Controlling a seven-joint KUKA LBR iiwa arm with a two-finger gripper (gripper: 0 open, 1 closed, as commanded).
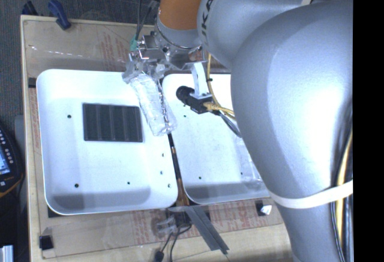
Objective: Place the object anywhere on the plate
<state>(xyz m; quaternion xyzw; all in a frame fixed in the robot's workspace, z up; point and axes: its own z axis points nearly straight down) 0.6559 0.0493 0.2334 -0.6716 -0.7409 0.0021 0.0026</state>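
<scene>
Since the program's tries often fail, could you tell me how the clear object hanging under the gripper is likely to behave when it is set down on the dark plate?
The clear object looks like thin transparent plastic, so probably light. It is long and hangs tilted, so it may tip over on the dark plate. Its glossy surface suggests it could slip.
</scene>
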